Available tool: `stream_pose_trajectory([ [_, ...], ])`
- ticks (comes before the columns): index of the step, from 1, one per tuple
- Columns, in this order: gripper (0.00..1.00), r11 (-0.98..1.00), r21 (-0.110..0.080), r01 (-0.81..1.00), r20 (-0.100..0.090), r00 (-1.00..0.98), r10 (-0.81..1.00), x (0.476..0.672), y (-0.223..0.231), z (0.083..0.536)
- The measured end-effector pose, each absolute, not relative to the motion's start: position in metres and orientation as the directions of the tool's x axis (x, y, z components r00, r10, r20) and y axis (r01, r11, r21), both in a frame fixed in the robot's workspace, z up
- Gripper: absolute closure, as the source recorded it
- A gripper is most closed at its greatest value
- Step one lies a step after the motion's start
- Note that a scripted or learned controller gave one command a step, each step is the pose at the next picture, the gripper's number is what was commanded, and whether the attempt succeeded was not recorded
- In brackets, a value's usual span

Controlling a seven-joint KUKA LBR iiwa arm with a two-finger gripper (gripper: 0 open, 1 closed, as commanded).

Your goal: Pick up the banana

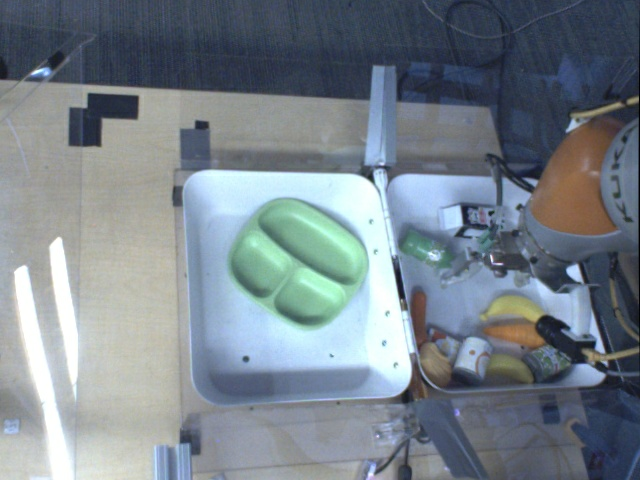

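Camera view, looking down at a slant on a pale wooden bench [100, 268] bearing two shallow white bins side by side.

Left bin [215, 368]: one light green plastic plate [297, 261] with three compartments, lying slightly far of centre, tilted diagonally.

Right bin [410, 203]: a cluster of small items.
- Yellow banana [512, 308], lying crosswise in the right half of the bin, just far of an orange carrot-shaped item [520, 334] and touching or nearly touching it.
- Second yellow curved piece [508, 368] at the near edge, beside a small white cup [472, 356] and a dark round can [548, 362].
- Green crumpled packet [427, 248] near the bin's left wall.
- Narrow red-orange stick [419, 308] along the left wall.
- Small white box [452, 215] toward the far side.
- Tan rounded object [434, 364] at the near left corner.

Arm: grey with an orange band [575, 193], reaching in from the right. The two-finger gripper [478, 265] hangs over the middle of the right bin, far and left of the banana and apart from it. Whether its fingers are apart or together cannot be told; the metal parts are too small and cluttered to read. Nothing shows between them.
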State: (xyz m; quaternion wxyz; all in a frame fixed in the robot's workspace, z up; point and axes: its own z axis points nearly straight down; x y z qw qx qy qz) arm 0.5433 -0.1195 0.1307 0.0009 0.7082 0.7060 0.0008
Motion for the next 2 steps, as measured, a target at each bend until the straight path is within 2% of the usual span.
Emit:
stream_pose_trajectory([
  [1, 0.0, 0.225, 0.004, 0.974, -0.002, -0.225, 0.974, 0.488, -0.174, 0.125],
  [2, 0.0, 0.183, 0.01, 0.983, 0.007, -0.183, 0.983, 0.532, -0.198, 0.087],
])
